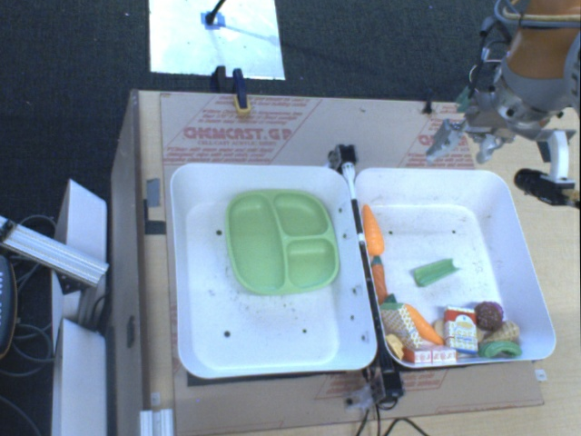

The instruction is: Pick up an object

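White right bin (517,209): toy food untouched; gripper (463,141) poised above rim, finger state indiscernible; nothing yet picked.

My count: two white bins, left bin (195,271) and right bin (508,207). One green divided plate (280,242). Two carrots (372,230) (423,325). One green stick (434,272). One small carton (461,329). Rest of corner pile too jumbled to count.
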{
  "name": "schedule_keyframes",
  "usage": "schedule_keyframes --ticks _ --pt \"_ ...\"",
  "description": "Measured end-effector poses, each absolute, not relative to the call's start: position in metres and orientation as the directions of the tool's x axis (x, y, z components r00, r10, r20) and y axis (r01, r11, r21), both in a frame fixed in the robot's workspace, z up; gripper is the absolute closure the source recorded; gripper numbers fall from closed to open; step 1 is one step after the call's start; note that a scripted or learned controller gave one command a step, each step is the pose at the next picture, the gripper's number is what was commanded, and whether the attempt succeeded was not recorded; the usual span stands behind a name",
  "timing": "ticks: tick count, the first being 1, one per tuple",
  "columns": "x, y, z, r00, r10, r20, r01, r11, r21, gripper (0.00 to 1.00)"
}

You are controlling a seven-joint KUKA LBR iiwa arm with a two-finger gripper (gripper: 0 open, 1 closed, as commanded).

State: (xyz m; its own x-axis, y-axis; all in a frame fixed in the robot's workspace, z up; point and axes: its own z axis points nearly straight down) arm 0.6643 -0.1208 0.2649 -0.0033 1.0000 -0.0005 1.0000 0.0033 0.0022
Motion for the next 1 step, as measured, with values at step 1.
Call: schedule_keyframes --ticks 1 --pt "0.659 -0.1029 0.0865 -0.005 1.0 0.0 1.0 0.005 0.001 0.0"
